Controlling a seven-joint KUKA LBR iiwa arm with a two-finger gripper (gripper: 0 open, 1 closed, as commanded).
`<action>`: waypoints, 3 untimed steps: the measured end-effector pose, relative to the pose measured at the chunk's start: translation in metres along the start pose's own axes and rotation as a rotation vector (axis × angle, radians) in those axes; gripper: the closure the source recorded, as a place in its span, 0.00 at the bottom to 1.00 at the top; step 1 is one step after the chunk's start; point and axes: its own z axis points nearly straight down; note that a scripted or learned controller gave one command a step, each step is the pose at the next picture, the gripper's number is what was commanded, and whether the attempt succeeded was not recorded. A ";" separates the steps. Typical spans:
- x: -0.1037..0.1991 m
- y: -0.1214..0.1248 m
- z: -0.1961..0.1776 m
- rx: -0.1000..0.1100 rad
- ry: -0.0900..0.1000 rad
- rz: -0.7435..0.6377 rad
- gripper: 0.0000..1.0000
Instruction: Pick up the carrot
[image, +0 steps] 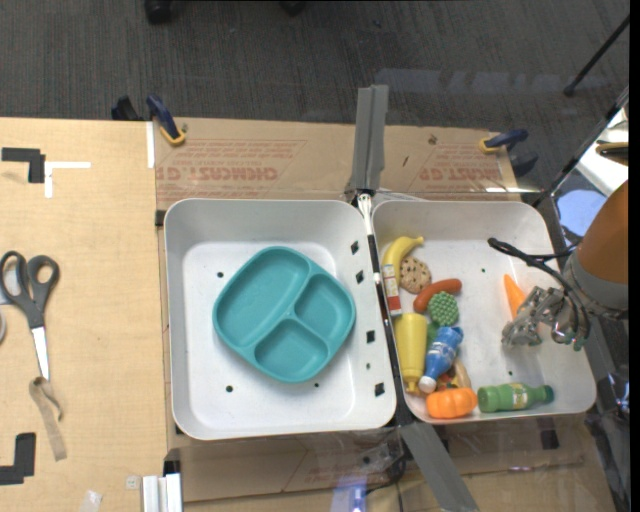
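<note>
The carrot (513, 295) is a short, smooth orange wedge, plastic-looking, lying in the right bin (470, 215) near its right wall, tilted with its narrow end toward the bin's far side. The gripper (527, 325) hangs just beside it, at its near end; the metal fingers (520, 331) are a grey tangle from this angle, and I cannot tell how far apart they stand or whether they touch the carrot. Nothing is visibly between them.

Along the bin's left side lie glossy toy foods: a curved yellow banana (400, 250), a round speckled cookie (414, 272), a red sausage (438, 293), a knobbly green piece (445, 311), a yellow bottle (411, 345), a blue bottle (441, 355), a ribbed orange pumpkin (450, 402) and a green bottle (513, 397) lying on its side by the near wall.

The left bin (190, 330) holds a teal tray (284, 313) with three compartments and rounded corners. Scissors (30, 295) lie on the wooden surface (80, 400) to the left.
</note>
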 end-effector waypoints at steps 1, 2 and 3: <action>0.023 0.046 -0.044 0.000 -0.002 0.341 1.00; 0.023 0.097 -0.067 0.001 -0.001 0.462 1.00; 0.054 0.019 -0.072 0.000 0.000 0.242 1.00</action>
